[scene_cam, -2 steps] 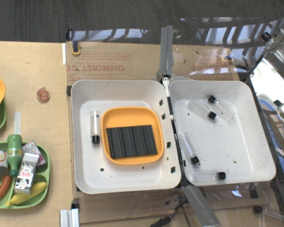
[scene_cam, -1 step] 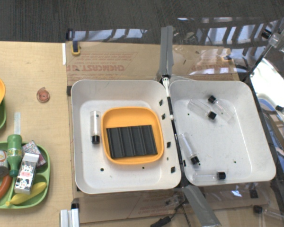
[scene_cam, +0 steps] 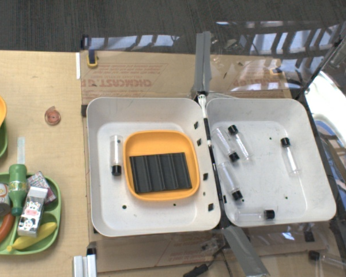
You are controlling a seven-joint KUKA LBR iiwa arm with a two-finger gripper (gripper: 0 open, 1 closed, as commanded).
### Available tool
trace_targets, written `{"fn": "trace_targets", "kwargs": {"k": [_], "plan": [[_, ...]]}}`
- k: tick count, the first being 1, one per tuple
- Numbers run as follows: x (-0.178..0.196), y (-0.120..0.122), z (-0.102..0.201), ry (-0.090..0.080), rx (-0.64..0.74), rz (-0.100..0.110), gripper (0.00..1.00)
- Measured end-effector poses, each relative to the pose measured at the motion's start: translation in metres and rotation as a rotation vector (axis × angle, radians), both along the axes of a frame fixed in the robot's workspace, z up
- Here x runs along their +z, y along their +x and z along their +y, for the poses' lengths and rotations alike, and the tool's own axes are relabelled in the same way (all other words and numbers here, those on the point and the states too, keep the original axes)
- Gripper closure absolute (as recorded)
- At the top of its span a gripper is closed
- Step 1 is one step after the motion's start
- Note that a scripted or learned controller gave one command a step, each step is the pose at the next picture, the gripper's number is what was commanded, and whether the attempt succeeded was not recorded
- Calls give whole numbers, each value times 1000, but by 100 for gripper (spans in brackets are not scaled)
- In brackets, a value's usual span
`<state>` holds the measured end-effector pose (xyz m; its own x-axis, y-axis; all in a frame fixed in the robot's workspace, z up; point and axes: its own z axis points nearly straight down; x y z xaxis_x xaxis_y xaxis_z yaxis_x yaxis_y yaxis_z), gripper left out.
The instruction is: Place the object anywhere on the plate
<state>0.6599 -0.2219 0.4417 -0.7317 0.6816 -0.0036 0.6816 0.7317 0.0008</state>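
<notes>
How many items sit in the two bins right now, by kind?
Clear tubes with black caps: 6, one in the left bin, five in the right bin
Orange plate: 1
Black ridged block on the plate: 1
Total: 8

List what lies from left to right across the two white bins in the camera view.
Left bin → clear tube with a black cap → orange plate holding a black ridged block → right bin → cluster of clear black-capped tubes → lone tube nearer the right wall.
</notes>
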Motion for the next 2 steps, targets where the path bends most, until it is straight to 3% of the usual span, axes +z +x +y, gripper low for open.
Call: {"fn": "trace_targets", "kwargs": {"k": [1,2], "plan": [[-22,-42,0,0,309,2,0],[-86,-61,0,1,517,2,0]]}}
